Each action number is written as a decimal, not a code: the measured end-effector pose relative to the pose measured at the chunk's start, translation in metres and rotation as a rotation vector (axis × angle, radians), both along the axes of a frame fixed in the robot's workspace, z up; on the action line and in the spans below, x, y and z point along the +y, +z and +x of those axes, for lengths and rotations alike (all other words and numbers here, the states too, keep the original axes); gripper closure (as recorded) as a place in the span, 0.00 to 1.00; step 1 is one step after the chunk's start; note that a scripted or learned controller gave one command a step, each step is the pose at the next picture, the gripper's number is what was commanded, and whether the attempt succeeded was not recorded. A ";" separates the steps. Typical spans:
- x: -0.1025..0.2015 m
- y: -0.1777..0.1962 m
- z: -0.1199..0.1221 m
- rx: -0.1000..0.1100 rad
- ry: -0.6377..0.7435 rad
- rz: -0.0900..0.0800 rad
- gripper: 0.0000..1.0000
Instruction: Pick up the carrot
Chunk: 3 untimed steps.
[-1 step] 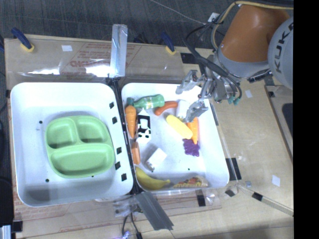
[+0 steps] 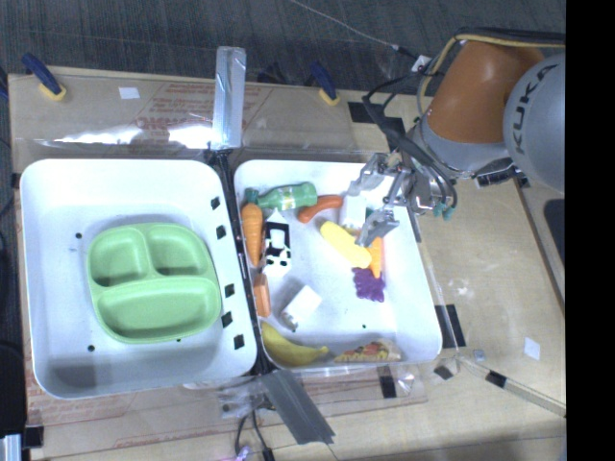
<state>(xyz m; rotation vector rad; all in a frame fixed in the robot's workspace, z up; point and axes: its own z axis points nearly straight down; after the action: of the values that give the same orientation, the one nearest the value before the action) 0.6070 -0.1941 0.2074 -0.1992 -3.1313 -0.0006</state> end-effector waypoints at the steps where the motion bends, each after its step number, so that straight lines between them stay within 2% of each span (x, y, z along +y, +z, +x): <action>1: -0.015 -0.038 -0.007 -0.003 0.486 0.002 0.00; 2: -0.013 -0.117 -0.018 -0.002 0.619 0.003 0.00; 3: -0.011 -0.104 -0.015 -0.008 0.626 0.000 1.00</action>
<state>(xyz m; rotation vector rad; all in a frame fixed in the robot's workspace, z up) 0.5917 -0.2053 0.1030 0.7763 -3.0483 0.0000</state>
